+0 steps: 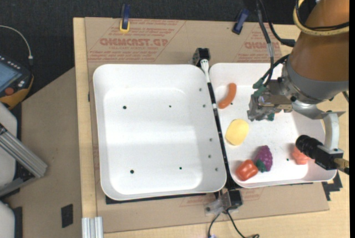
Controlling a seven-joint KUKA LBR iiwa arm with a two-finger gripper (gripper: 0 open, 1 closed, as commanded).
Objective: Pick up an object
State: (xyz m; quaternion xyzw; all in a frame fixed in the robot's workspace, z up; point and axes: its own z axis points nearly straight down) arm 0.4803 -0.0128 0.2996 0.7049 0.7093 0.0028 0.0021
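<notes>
Right bin [277, 73]: carrot [227, 95], lemon [237, 132], grapes [264, 157], pepper [247, 169]; gripper [265, 111] above, grip possibly unclear.

Grey arm [321, 37] (orange-banded) reaches leftward; gripper [265, 112] points down

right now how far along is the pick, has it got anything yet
Nothing looks picked yet. The orange carrot, yellow lemon, purple grapes and red pepper all lie in the right bin. In hand: the hand hangs above that bin between carrot and lemon, with no object visible in it. Left: descend, grasp one, lift.
</notes>
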